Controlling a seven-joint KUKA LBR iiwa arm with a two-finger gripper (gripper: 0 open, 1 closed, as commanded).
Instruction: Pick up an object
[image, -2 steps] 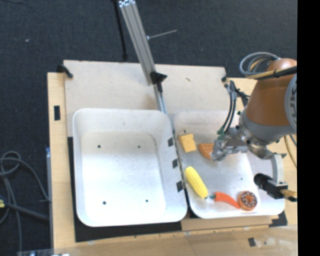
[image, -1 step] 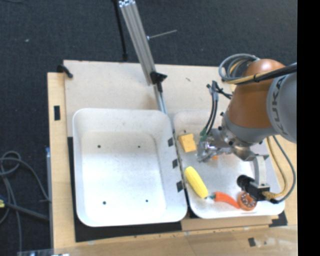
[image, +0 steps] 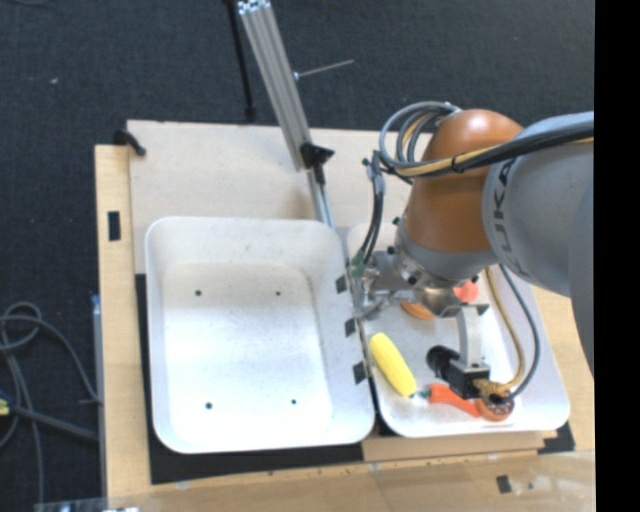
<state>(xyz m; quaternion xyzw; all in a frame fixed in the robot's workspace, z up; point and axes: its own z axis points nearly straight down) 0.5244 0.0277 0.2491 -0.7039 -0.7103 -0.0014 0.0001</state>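
Bench (image: 200, 170), pale board, on dark carpet (image: 100, 60), arm (image: 460, 200) over right bin (image: 545, 400), tool (image: 405, 292) state unclear

Slanted overhead view of bench (image: 215, 170)

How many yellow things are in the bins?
1. A yellow corn-shaped piece lies in the right bin, by its left wall. The arm hides part of that bin, so maybe more.

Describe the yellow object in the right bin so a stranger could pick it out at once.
Find the right-hand white bin, under the grey arm. By its left wall, toward the near edge, lies a stubby yellow piece, set diagonally. It is the only yellow item; its neighbour to the right is orange-red and slimmer.
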